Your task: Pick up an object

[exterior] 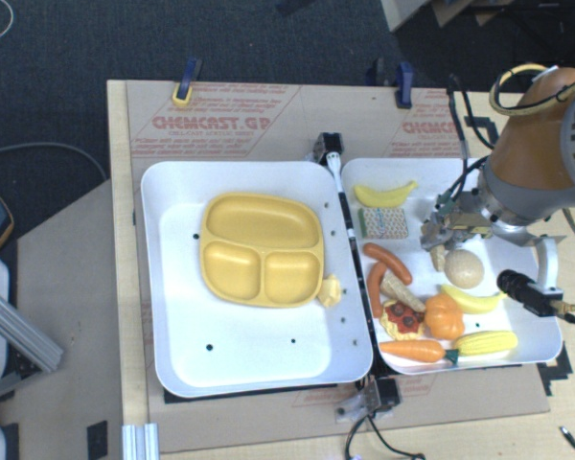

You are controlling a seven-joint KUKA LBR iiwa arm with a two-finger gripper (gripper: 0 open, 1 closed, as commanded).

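Note:
My gripper hangs over the upper middle of the right bin, below the arm's orange band. Right under it lie a pale round egg-like ball and a small beige piece at its left. Around them sit toy foods: a banana at the back, a speckled green block, two sausages, a pizza slice, an orange pepper, a second banana, a corn cob and a carrot.
The left bin holds a yellow divided plate with a small pale yellow piece at its right edge. A black cylindrical part juts over the right bin's right side. Clamps hold the cardboard at the back.

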